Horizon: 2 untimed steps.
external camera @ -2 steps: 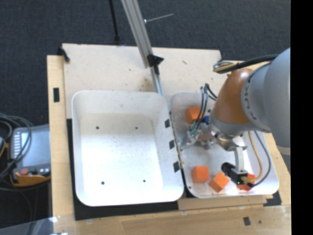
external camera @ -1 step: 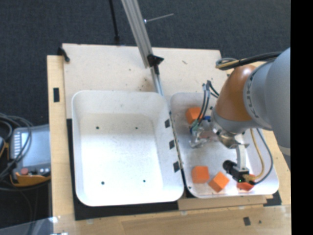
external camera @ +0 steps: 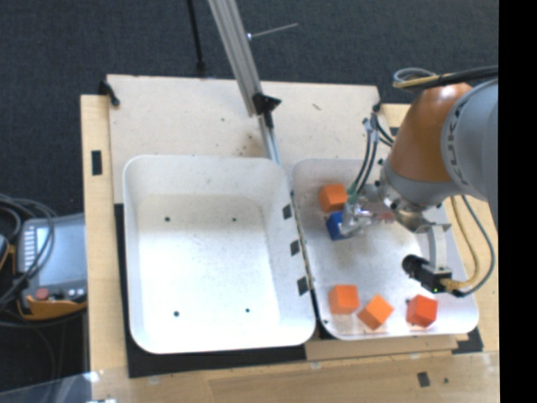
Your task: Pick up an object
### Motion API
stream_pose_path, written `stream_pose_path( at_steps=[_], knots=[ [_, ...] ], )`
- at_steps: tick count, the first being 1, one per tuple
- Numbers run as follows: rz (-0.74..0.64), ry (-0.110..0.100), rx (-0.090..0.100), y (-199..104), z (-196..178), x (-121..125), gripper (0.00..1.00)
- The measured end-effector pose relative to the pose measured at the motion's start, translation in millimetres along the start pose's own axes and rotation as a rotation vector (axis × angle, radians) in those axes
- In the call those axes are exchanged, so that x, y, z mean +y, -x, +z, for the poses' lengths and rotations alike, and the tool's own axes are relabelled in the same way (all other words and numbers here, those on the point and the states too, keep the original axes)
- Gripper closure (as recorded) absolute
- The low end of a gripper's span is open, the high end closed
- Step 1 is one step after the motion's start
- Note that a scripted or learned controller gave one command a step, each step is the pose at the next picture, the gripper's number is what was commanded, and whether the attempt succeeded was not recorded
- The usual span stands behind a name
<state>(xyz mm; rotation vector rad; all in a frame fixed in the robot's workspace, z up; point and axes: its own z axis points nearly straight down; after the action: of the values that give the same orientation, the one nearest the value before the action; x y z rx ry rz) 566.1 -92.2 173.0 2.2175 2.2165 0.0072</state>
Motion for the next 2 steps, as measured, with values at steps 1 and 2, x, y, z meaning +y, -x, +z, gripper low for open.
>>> stream_pose_path(
  at_steps=[1, 2],
  knots=[
    [-0.004, -0.001, 0.0, -4, -47, -3, 1.0],
    [-0.006, 0.0, 0.0, -3, -101, -1, 1.0]
  ],
)
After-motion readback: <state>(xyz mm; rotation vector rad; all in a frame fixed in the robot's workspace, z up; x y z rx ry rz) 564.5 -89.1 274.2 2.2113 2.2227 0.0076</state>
